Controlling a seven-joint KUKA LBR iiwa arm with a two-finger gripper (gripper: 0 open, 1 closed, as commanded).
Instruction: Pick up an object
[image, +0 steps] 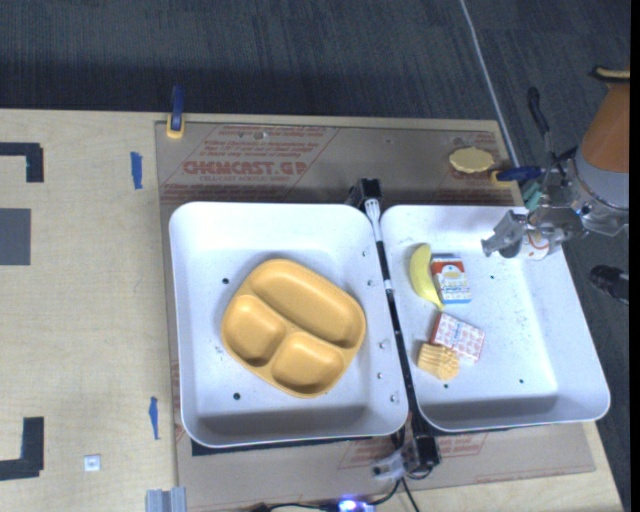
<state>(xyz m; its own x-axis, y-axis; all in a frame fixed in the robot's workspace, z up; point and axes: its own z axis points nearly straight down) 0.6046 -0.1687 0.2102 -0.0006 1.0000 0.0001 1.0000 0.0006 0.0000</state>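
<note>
A yellow divided tray (291, 325) is sitting in the left bin (200, 240). In the right bin (560, 340), a banana (423, 273), a small carton (451, 279) and a snack packet (458, 335) are lying left of the gripper (508, 240), apart from it; its opening cannot be told.

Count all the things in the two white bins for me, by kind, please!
Yellow divided tray: 1
Banana: 1
Small carton: 1
Pink patterned packet: 1
Yellow waffle-like piece: 1
Total: 5
</note>
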